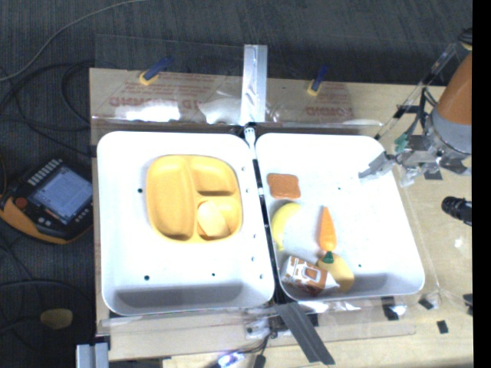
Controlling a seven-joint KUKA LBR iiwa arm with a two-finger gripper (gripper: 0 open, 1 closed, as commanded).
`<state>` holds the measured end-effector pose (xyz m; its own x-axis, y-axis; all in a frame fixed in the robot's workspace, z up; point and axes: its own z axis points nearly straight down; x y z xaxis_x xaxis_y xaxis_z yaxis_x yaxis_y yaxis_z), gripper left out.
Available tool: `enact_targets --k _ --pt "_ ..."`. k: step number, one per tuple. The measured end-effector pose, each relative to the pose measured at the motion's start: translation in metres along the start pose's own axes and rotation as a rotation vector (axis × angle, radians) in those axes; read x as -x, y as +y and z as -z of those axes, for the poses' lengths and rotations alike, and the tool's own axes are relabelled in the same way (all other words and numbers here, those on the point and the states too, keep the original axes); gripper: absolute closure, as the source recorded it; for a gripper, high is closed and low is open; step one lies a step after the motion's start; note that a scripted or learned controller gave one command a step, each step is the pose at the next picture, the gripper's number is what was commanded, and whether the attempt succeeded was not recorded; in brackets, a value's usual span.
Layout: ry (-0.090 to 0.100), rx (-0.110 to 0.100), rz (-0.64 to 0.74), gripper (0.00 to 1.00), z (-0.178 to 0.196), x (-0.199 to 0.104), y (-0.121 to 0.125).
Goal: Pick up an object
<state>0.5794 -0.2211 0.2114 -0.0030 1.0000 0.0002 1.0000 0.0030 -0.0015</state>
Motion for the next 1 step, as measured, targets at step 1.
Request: enact_targets --k 1 --pt "0.001 -0.001 -0.024 0.00 -0.0842 -0.0667 -0.0243"
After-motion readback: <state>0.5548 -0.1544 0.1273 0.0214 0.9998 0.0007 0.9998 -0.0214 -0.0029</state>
